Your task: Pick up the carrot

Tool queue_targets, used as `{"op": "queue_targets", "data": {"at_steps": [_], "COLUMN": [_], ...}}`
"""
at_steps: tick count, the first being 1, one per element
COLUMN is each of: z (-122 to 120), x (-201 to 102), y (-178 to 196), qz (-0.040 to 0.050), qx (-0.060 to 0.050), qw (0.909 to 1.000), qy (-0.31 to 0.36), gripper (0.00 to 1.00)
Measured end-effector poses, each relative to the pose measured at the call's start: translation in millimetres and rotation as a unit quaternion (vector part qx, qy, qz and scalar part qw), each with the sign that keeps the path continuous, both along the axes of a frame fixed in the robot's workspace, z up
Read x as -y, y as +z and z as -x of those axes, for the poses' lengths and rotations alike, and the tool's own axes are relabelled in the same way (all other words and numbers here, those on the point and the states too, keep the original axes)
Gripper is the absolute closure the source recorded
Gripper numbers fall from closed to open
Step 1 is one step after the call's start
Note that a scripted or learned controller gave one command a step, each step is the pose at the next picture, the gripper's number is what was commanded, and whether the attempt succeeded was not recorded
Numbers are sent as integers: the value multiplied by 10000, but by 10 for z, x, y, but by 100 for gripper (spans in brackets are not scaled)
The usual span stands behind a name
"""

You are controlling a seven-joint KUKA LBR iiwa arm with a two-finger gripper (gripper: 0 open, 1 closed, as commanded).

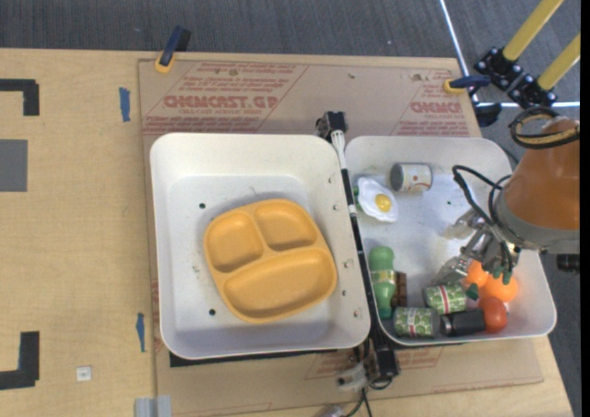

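Table: brown board surface, carrying two shallow white bins side by side; a printed cardboard sheet lies under them.

Left bin: holds one yellow-orange plate with three compartments, set slightly askew near the bin's middle.

Right bin: holds the clutter; a fried egg near the upper left; a small can on its side just right of the egg, near the far wall; a green bottle along the left wall; two green-labelled cans, one at the near wall and one just above and right of it; a dark object beside the near can, kind unclear.

Carrot: orange, in the right bin's near right corner, with a green tip showing at its left end; a red-orange round item lies just below it, touching or nearly so.

Arm: enters from the right over the right bin, orange band prominent; black cables loop off its left side.

Claw: metal fingers pointed down toward the near right corner, directly over the left end of the carrot and close to the upper green can; how far apart the fingers stand cannot be told from this angle; nothing seen gripped between them.

Beyond the table: grey carpet; yellow poles with black clamps at the upper right.
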State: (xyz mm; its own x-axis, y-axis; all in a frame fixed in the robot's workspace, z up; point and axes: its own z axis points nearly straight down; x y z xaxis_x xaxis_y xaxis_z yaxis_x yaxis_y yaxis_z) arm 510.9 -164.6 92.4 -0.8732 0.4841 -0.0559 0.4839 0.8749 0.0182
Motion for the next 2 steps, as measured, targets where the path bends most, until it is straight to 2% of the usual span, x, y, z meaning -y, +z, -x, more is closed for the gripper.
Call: {"op": "queue_targets", "data": {"at_steps": [1, 2], "z": [-39, 20], "x": [52, 278], "y": [-53, -5], "qz": [-61, -25], "qx": [-154, -27], "qw": [9975, 9998], "qy": [-682, -171], "gripper": [0, 0]}}
